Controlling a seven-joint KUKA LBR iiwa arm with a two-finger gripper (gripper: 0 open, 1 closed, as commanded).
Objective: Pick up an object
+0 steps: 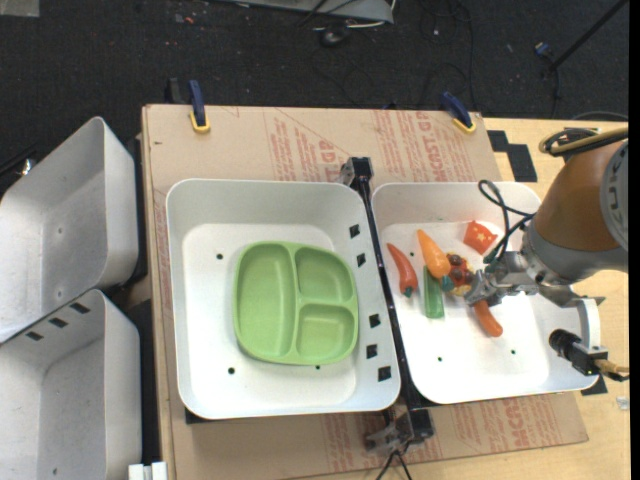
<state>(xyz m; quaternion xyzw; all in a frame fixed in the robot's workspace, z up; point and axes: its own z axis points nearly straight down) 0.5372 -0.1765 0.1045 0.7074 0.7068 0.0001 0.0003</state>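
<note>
The right bin (480, 373) holds a cluster of toy foods: a red chili (402, 267), an orange carrot-like piece (433, 252), a green bean-like piece (432, 297), a red block (480, 235), a dark beaded piece (458, 266) and a small orange-red piece (488, 320). My gripper (482, 288) is low in this bin, right beside the dark piece and just above the orange-red piece. The wrist covers the fingertips.
The left bin (200, 368) carries a green divided tray (297, 303). A black divider (378, 268) runs between the bins. The arm (585, 213) reaches in from the right over the right bin's far corner. Spare white bins (60, 228) lie off the bench at left.
</note>
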